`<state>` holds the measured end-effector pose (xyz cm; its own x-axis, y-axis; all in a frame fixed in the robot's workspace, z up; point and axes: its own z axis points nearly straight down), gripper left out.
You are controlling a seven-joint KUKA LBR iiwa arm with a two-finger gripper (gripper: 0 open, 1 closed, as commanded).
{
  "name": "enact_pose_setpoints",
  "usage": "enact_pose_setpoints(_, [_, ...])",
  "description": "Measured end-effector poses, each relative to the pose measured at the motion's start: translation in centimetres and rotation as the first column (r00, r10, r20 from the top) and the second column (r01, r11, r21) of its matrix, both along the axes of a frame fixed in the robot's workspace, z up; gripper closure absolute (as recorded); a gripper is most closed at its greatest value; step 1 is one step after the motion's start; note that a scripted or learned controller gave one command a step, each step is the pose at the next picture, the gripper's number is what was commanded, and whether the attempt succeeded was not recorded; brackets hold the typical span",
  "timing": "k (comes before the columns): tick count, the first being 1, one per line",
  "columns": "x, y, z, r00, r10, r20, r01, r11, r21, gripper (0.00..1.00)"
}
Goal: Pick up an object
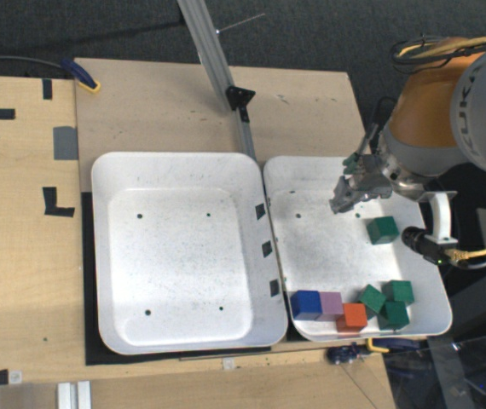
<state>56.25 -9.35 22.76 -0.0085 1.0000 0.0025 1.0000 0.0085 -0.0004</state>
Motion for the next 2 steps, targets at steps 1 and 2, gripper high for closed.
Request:
enact_pose_setpoints(1, [0.4, 5.7, -1.0, 1.0, -0.002, -0.001, 0.002, 1.0, -0.001, 1.0])
enact_pose_setpoints(2, [-0.1, 11.2, -1.1, 1.0, -0.001, -0.002, 0.001, 1.0, 0.0, 1.0])
